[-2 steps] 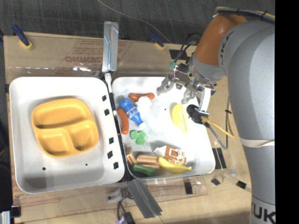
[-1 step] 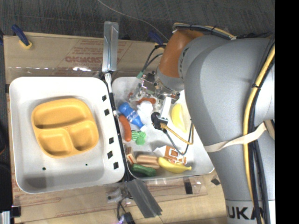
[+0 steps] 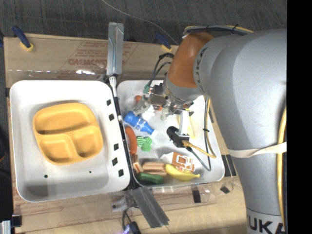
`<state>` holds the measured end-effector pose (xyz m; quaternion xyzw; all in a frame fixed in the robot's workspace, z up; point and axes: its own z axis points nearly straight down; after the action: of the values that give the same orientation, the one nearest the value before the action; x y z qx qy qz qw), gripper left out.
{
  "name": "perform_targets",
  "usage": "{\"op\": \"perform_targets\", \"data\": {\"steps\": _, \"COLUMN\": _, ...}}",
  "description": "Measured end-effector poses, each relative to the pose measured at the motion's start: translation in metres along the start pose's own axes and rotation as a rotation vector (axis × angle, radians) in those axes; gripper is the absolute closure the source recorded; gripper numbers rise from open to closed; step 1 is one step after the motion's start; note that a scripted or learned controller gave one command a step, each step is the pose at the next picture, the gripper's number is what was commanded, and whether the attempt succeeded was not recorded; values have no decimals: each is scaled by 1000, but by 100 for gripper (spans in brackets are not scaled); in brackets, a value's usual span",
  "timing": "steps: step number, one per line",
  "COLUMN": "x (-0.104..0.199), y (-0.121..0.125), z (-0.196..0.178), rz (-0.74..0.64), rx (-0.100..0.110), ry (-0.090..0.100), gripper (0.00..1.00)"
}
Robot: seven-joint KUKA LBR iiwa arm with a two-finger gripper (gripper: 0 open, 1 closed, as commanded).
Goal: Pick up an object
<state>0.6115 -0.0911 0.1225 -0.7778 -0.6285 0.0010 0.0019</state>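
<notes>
Claw [image 3: 157, 103] low in right bin [image 3: 214, 172] by blue bottle [image 3: 138, 123] (grip state unclear)

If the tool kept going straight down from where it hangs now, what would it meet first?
Hedged, since depth is unclear: the tool hangs over the upper left of the right bin. Straight down, it would likely meet bare bin floor, with the blue bottle close beside that line.

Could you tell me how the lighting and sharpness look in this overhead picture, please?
In the camera view, light is even; the left bin shows a soft grey shadow in its lower left corner. The yellow tray is sharp and free of glare. The arm looms large and slightly soft, shading the right bin beneath the wrist.
</notes>
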Motion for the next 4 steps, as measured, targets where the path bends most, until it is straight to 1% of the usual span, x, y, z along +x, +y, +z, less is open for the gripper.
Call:
{"op": "perform_targets", "data": {"steps": 1, "x": -11, "y": -14, "z": 29, "rz": -202, "rx": -6, "ry": -1, "gripper": 0}}
{"op": "perform_targets", "data": {"steps": 2, "x": 3, "y": 43, "z": 28, "rz": -335, "rx": -1, "ry": -1, "gripper": 0}}
{"op": "perform_targets", "data": {"steps": 3, "x": 4, "y": 43, "z": 17, "rz": -339, "rx": -1, "ry": 0, "gripper": 100}}
{"op": "perform_targets", "data": {"steps": 4, "x": 29, "y": 0, "z": -72, "rz": -179, "rx": -7, "ry": -1, "gripper": 100}}
